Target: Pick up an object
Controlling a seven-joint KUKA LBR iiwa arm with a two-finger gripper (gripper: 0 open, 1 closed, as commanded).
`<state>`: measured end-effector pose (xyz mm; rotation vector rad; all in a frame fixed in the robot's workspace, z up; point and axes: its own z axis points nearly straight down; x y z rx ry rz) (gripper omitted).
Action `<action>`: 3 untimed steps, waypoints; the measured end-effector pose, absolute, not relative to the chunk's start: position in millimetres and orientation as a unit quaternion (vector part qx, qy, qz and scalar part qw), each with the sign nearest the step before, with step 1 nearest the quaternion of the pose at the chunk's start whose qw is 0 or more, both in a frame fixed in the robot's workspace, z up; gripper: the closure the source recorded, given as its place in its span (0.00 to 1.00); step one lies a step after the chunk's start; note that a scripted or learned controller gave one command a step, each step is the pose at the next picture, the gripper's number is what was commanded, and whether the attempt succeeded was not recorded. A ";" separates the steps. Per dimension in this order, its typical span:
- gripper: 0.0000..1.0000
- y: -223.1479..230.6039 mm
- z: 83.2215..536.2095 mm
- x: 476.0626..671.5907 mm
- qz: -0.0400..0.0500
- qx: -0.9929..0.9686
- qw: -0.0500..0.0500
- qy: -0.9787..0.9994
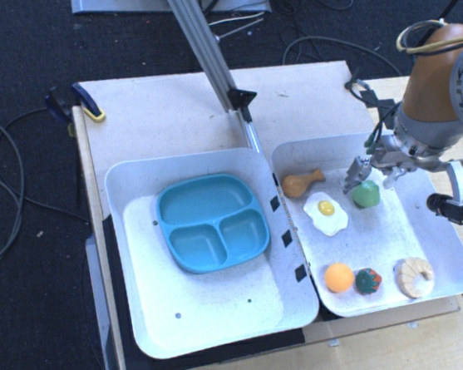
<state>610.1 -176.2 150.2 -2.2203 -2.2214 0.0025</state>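
Note:
My gripper (372, 180) hangs over the back of the right bin (438, 230), open, its fingertips to either side of the top of a small green round thing (367, 196). The green thing rests on the bin floor, and I see nothing lifted between the fingers. Left of it lie a fried egg (326, 215) and a brown drumstick (301, 183). Along the bin's front sit an orange ball (338, 277), a dark green and red piece (367, 280) and a pale ridged pastry-like piece (414, 276).
The left bin (145, 299) holds a blue divided plate (213, 221). A slanted metal post (206, 49) rises behind the wall shared by the bins. The arm comes in over the right bin's far right rim.

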 end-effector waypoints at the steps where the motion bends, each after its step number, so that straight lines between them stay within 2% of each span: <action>1: 0.00 -175.4 96.8 609.6 0.001 -0.707 0.001 -0.707; 2: 1.00 -175.8 110.6 611.0 0.000 -0.707 -0.001 -0.707; 3: 1.00 -180.7 173.0 612.0 -0.001 -0.707 -0.003 -0.707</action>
